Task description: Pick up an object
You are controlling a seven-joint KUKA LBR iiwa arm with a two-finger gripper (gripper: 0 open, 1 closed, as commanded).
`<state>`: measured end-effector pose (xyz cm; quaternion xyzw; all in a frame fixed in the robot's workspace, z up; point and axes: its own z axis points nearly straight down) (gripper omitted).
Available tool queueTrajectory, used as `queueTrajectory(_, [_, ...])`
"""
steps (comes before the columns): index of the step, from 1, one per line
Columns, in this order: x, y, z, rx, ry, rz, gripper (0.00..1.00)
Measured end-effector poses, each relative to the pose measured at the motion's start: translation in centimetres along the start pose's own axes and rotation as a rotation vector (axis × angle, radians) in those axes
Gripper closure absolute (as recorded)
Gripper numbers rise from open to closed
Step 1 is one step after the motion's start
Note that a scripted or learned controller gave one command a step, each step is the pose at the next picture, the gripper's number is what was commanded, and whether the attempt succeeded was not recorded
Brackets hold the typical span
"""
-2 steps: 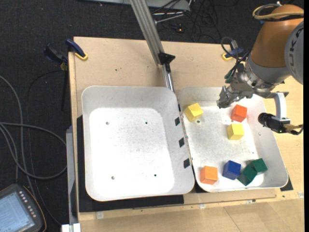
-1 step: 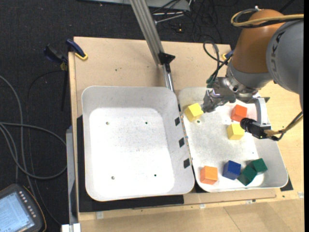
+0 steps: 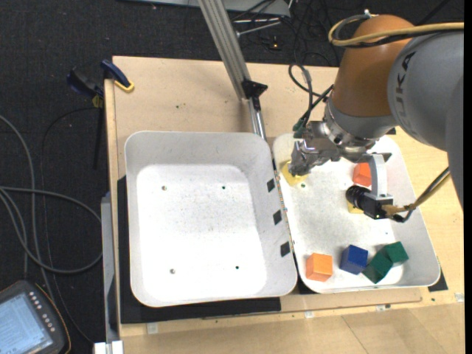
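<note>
we see the arm (image 3: 398,65) reaching in from the right over the far part of the right bin (image 3: 420,249), its orange band above the wrist. the gripper (image 3: 301,164) hangs low at the far left corner of that bin, right over a small yellow object (image 3: 295,177) that lies against the bin floor just beside the bin's left wall. whether the pincer is wide or narrow we cannot tell, since the wrist covers it from above, and nothing shows as held.

an orange piece (image 3: 361,174) sits to the right of the gripper, partly behind a black part of the tool. along the near edge of the right bin lie an orange cube (image 3: 319,266), a blue cube (image 3: 354,259) and two green blocks (image 3: 387,260), close together. the left bin (image 3: 147,153) stands just beside the right one.
</note>
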<state>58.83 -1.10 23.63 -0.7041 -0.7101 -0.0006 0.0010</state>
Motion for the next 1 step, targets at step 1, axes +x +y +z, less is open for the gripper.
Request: queueTrajectory(1, [5.11,-1.28,1.11,0.002,0.000,0.000,1.00])
